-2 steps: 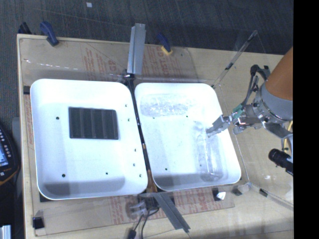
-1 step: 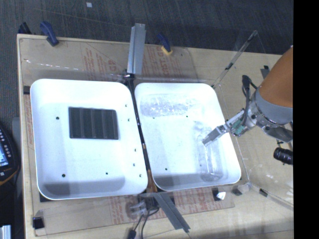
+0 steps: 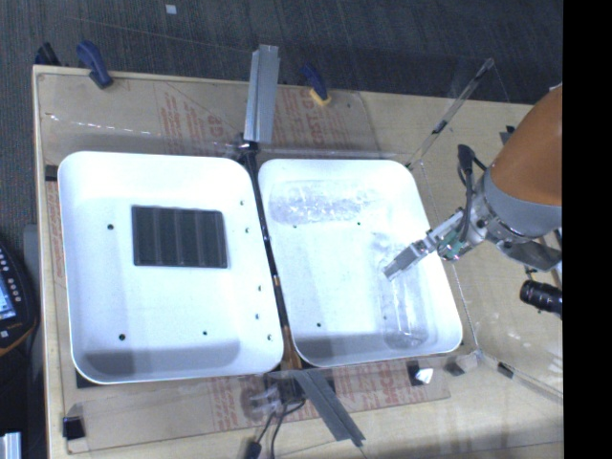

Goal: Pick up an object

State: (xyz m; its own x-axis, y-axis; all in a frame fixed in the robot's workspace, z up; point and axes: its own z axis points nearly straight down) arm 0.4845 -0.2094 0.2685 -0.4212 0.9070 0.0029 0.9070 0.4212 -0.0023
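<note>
The arm [image 3: 521, 185] comes in as a bulky rounded body. Its upper part is a broad orange band [image 3: 535, 146], and below that sits a grey collar with a lighter rim. A thin black cable [image 3: 467, 165] loops beside the collar. A small dark cylinder [image 3: 540, 296] juts out below the wrist. The gripper [image 3: 406, 259] is a slim pale grey metal piece, with a small greenish spot near its base.
</note>
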